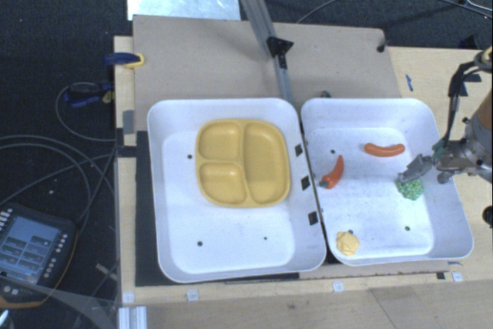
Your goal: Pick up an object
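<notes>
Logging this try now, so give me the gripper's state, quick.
Gripper: cannot be told. It sits low in the right bin, right at the green object, but nothing shows as clamped.

Just left of the gripper (420,168), the green object (410,188) looks rough and nubbly. Farther left, the sausage (384,149) and red chili pepper (333,172) look like smooth plastic. The yellow divided plate (243,162) looks like matt plastic, the white bins (231,243) like smooth, slightly glossy plastic. The bench (200,58) looks like matt board.

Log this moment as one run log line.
gripper: over right bin, at green object | grasp: unconfirmed | left bin: yellow divided plate
</notes>
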{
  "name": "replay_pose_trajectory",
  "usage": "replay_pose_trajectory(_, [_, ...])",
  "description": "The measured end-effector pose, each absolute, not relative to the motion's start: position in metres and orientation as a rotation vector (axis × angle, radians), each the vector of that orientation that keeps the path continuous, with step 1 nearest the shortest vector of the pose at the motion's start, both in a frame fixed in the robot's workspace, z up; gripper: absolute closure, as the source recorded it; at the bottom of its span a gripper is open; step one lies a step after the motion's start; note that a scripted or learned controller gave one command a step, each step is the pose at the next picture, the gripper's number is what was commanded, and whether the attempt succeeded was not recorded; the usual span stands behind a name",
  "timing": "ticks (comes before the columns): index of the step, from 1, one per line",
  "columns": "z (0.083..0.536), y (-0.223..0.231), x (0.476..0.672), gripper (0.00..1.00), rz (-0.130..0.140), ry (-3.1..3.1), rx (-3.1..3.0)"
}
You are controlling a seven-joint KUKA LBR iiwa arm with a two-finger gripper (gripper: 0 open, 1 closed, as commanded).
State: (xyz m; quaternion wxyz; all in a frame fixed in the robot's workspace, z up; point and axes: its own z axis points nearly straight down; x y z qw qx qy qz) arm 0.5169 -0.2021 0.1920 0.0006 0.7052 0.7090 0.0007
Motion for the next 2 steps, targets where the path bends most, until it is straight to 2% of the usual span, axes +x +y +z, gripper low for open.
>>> replay_pose_trajectory(1, [0.192,-0.202,0.517,0.0,0.003,2.224,2.217])
replay_pose_trajectory(2, [0.146,-0.196,0.51,0.0,-0.002,2.223,2.223])
